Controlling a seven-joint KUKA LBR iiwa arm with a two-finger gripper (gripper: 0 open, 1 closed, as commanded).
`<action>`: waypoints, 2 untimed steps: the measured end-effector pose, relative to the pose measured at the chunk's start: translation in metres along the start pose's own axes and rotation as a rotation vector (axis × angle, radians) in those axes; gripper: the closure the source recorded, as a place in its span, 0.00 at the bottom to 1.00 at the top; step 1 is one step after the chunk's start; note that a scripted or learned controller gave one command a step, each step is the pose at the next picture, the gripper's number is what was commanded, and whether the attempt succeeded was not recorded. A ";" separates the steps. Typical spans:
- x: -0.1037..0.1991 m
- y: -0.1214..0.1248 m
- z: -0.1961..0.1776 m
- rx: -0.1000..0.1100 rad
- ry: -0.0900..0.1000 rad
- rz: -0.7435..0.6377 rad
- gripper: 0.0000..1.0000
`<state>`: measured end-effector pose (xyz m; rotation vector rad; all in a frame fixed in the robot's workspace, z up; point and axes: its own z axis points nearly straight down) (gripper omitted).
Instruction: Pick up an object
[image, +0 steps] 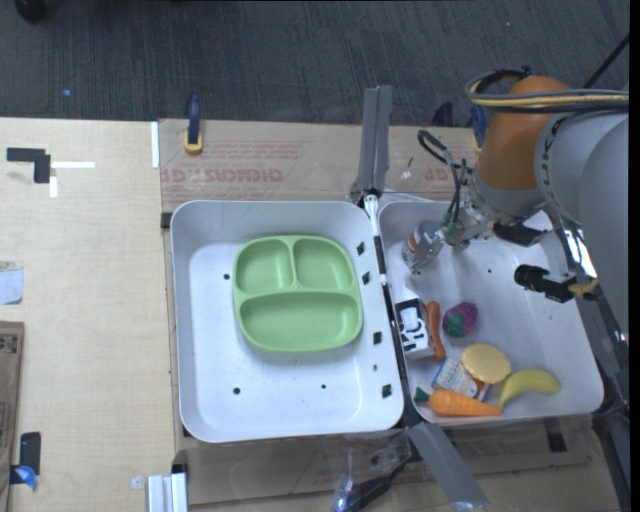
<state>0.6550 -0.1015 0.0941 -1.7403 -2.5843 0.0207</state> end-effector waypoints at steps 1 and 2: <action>0.000 -0.002 -0.004 0.010 0.004 0.000 1.00; 0.000 -0.001 -0.005 0.006 0.001 0.000 0.00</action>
